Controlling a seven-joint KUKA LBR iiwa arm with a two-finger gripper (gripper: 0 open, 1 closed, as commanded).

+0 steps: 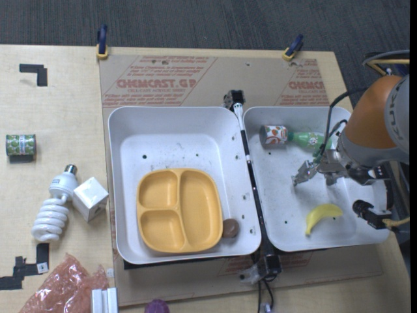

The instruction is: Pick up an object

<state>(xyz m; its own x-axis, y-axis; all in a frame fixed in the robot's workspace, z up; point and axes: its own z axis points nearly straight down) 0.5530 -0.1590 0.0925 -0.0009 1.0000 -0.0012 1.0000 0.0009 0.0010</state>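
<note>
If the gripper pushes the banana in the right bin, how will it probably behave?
The banana is curved and lies flat on the bin floor, so it would likely pivot or slide, not roll. Its smooth skin may slip between fingers. It looks small, probably light.

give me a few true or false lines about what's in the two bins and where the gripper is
1. The yellow divided plate lies in the left bin. True.
2. The banana lies in the left bin. False: it lies in the right bin, near its front.
3. The gripper is above the right bin. True.
4. The gripper holds the banana. False: the banana lies on the bin floor, apart from the gripper.
5. The green bottle lies on its side at the back of the right bin. True.
6. The light bulb is inside the right bin. False: it lies on the bench, left of both bins.
</note>
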